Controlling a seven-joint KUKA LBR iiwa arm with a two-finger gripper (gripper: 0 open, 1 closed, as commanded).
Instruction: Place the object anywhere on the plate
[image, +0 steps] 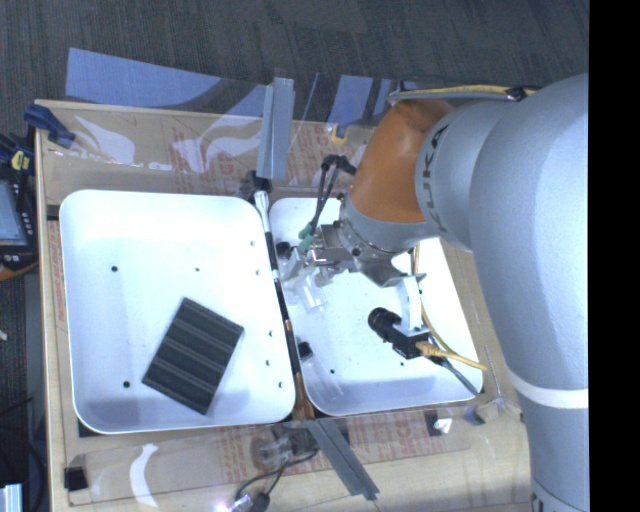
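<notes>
A dark ribbed slab lies flat on the floor of the left bin, toward that bin's 6 o'clock side and clear of its walls. Its long axis runs from 7 o'clock to 1 o'clock, and the ribs follow the same line. The gripper hangs over the right bin, close to that bin's 9 o'clock wall and just beside the divide between the two bins, at roughly 2 o'clock from the slab and well apart from it. Whether it is open or closed cannot be told, and nothing is seen in its grasp.
</notes>
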